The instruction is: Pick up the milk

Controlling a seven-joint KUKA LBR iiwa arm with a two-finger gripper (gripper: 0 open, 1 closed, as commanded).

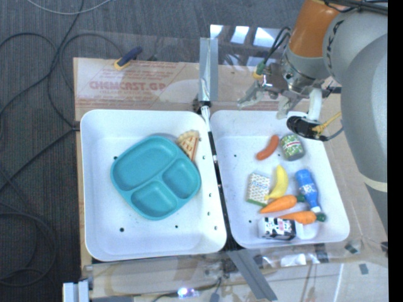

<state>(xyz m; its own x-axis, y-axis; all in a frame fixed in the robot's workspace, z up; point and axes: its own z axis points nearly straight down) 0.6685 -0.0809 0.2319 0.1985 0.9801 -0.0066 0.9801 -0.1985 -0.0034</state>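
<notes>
Milk (278, 228) lies at the near edge of the right bin (239, 231), in its front corner, and that is a long way from my claw (296, 106), which hangs over the far rim of the same bin. The carton sits toward the camera and slightly to the left of where I hover, with the whole spread of other food between us. It lies on its side, and its long axis runs roughly left to right across the bin, along the front wall.

My claw is holding nothing; whether it stands wide or narrow I cannot tell from this angle, since the dark parts under my wrist blur together.

The carton looks small and boxy, white with black patches like cow markings. Something white touches its right end. Just behind it lie two carrots (296, 217), one nearly touching its top edge, and further back a banana (279, 182), a blue bottle (307, 187), a small packet (257, 188), a sausage (267, 147) and a green-topped can (291, 146). I judge that the crowding by the carrots and the closeness of the front wall leave little room around the carton.
</notes>
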